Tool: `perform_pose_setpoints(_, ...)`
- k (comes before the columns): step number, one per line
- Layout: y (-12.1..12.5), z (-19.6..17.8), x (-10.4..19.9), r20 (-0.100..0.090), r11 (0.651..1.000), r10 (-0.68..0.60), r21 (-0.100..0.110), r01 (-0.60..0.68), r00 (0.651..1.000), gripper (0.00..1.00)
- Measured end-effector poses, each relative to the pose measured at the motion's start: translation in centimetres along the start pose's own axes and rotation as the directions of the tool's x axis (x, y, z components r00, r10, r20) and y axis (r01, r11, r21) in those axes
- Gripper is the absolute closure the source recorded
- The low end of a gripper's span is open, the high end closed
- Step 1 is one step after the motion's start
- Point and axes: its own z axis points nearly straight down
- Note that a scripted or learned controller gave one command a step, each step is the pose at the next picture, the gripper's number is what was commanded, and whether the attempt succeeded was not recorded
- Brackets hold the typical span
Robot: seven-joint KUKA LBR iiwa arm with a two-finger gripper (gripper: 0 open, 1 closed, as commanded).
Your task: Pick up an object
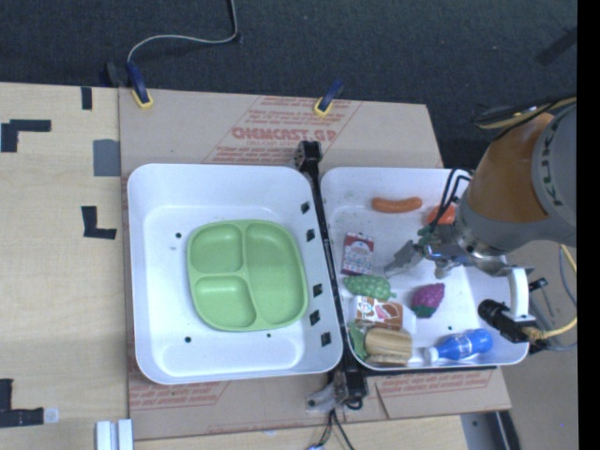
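My gripper (424, 262) hangs over the middle of the right bin (487, 362), its two fingers spread apart with nothing between them. Just below it lies a purple toy fruit (427, 298). A red-and-white packet (358, 251) lies to its left and an orange sausage (397, 204) further back. An orange piece (441, 216) peeks out beside the wrist, partly hidden. Along the bin's near side are a green leafy toy (367, 286), a small carton (379, 312), a sandwich bun (387, 346) and a blue bottle (462, 346).
The left bin (155, 195) holds a green divided plate (247, 275). A black divider (319, 242) runs between the two bins. The grey and orange arm (516, 195) covers the right bin's far right side.
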Motion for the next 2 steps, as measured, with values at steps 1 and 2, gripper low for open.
perform_pose_setpoints(1, -1.7, 4.6, -1.6, -0.001, 1.000, -0.001, -0.001, 0.001, 1.000, 0.00)
perform_pose_setpoints(2, -3.5, 6.1, -4.8, 0.001, 1.000, -0.001, -0.006, 0.001, 1.000, 0.00)
